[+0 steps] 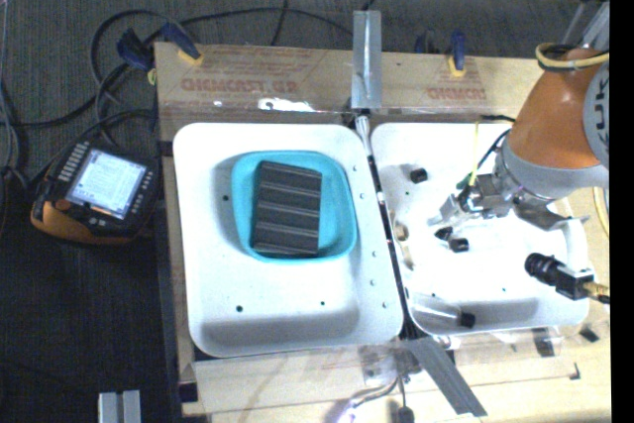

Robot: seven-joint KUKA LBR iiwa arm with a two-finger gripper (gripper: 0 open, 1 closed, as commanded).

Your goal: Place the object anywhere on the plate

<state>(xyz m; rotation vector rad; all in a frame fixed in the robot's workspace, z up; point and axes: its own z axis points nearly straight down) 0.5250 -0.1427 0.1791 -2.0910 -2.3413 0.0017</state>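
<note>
A dark grey ridged block (287, 206) lies flat on the blue plate (342, 213), roughly centred, in the left white bin (277, 307). My gripper (452, 225) hangs over the middle of the right bin (485, 297), pointing left, well apart from the plate and block. Behind it to the right rise the grey wrist and the orange band. Nothing shows in the gripper. A small black piece (418, 175) sits in the right bin near its back left.
The raised rims where the two bins meet (381, 213) run between the gripper and the plate. A cardboard wall (258, 79) and a metal post (367, 54) stand behind the bins. A pendant (99, 185) and cables lie on the floor at left.
</note>
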